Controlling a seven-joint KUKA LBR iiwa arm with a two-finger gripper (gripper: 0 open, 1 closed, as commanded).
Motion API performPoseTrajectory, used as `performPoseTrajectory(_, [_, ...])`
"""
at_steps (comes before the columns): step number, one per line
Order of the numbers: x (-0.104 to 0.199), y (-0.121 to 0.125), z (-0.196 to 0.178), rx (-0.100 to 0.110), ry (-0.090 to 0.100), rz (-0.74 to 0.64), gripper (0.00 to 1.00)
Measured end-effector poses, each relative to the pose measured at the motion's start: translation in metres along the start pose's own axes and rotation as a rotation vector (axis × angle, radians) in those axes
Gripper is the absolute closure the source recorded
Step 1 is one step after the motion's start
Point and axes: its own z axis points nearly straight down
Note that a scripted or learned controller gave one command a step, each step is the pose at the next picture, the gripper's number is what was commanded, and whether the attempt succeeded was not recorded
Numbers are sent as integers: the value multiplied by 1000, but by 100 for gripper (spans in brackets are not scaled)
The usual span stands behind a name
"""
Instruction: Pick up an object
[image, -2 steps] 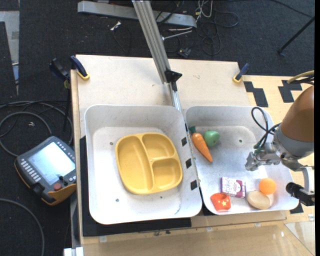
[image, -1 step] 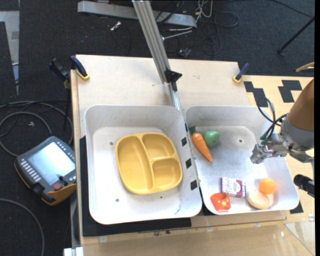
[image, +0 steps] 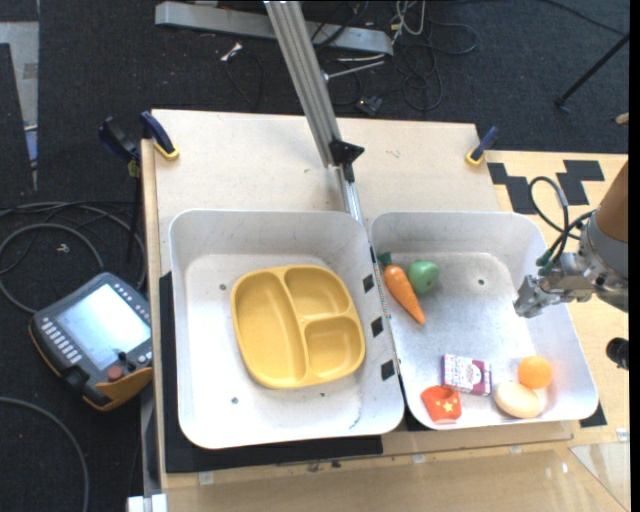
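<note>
Dark carpet strewn with black cables surrounds a pale bench (image: 260, 160), which carries two shallow white bins side by side and has yellow clamps at its far corners. Most of the arm (image: 612, 235) is cut off at the right edge, so little more than its grey wrist and a loop of cable can be seen. Its gripper (image: 527, 300) hangs over the right rim of the right bin (image: 470, 235), small and grey against the white, and whether it is wide or narrow I cannot tell; nothing can be made out in it. A slanted metal pole (image: 310, 85) crosses the far side of the bench and ends at the seam between the bins, where it hides part of their rims. The left bin (image: 200, 250) holds a yellow tray (image: 298, 325) with three compartments, lying flat near the middle. The right bin holds the loose objects. A toy carrot (image: 404, 292) lies slantwise near the left wall, with a green toy (image: 424, 275) touching its top end; the shape of the green one is hard to read. Toward the near rim sit a small red piece with a yellow star (image: 441, 403), a little white and purple box (image: 466, 374) just beside it, and then an orange ball (image: 535, 372) resting against a pale rounded lump (image: 520, 400) in the corner. A handheld controller (image: 92, 340) with a lit screen lies on the floor to the left, its cable running off the bottom edge.
</note>
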Motion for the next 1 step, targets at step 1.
performPoseTrajectory(1, [7, 9, -50, -1, 0, -1, 100])
